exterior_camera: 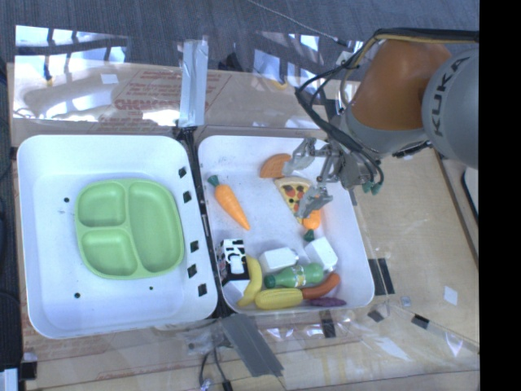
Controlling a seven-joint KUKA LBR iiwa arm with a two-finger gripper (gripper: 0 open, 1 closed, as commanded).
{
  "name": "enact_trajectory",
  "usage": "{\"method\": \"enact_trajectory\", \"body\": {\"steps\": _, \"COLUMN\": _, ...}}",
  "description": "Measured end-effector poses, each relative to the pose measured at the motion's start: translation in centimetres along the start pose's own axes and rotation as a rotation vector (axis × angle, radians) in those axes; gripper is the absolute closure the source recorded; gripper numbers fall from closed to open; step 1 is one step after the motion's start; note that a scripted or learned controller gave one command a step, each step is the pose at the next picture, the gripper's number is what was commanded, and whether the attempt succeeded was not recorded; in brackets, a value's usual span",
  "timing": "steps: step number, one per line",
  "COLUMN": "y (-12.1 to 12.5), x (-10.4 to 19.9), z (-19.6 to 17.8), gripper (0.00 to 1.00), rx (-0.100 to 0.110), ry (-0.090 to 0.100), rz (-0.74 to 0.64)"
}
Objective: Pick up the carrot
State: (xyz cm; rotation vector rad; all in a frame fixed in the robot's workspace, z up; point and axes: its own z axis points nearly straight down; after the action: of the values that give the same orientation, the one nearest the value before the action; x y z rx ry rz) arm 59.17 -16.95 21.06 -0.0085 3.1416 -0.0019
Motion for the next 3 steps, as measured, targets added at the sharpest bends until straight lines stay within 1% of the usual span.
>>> {"method": "enact_trajectory", "body": {"steps": 1, "y": -3.2, "x": -0.9, "z": 8.8, "gripper": 0.00, "rx": -0.004, "ry": 0.004, "rz": -0.202}}
{"method": "enact_trajectory", "body": {"steps": 2, "y": 5.8, "x": 0.6, "z": 12.0, "gripper": 0.00, "rx": -0.005, "ry": 0.001, "rz": -0.213}}
{"method": "enact_trajectory", "body": {"steps": 3, "y": 7.1, "x": -1.5, "z": 11.8, "gripper": 0.00, "rx": 0.000, "ry": -0.002, "rz": -0.068}}
